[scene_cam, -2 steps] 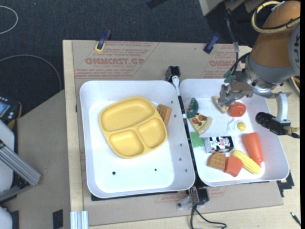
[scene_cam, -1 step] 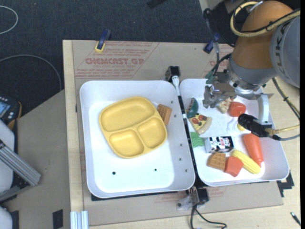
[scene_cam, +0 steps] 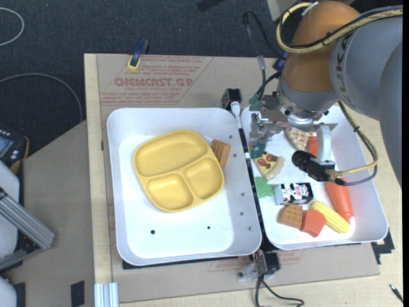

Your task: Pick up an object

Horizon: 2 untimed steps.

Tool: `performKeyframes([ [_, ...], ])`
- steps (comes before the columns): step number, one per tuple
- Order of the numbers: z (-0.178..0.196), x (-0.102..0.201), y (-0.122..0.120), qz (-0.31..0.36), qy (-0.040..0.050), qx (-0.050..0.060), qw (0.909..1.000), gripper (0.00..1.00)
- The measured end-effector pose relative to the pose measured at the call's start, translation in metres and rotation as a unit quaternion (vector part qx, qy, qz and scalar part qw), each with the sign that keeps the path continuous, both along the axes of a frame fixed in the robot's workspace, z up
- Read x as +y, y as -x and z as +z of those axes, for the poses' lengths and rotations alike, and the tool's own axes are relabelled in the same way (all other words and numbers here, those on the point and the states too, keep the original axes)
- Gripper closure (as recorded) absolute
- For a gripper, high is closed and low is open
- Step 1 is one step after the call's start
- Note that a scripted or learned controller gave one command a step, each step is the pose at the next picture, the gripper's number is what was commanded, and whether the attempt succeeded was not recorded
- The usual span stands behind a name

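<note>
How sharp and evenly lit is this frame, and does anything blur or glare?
Camera view: even, soft lighting, faint shadows; yellow tray and toy carrot crisp; mild glare on the left bin floor; the arm's orange band, nearest the lens, looks soft.

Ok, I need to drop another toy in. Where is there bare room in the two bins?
The left white bin has bare floor along its front edge, below the yellow divided plate, and down its left side. The right white bin is crowded: pizza slice, waffle, corn cob and carrot sit close, under the gripper.
</note>
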<state>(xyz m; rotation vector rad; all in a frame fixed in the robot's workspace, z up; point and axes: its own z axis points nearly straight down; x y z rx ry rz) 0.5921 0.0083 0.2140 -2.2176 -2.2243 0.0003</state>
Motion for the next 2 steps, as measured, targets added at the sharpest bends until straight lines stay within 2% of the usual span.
performKeyframes([
  [2,0.0075,-0.0010,-0.0096,-0.001,0.0003,-0.002,1.0000,1.00],
])
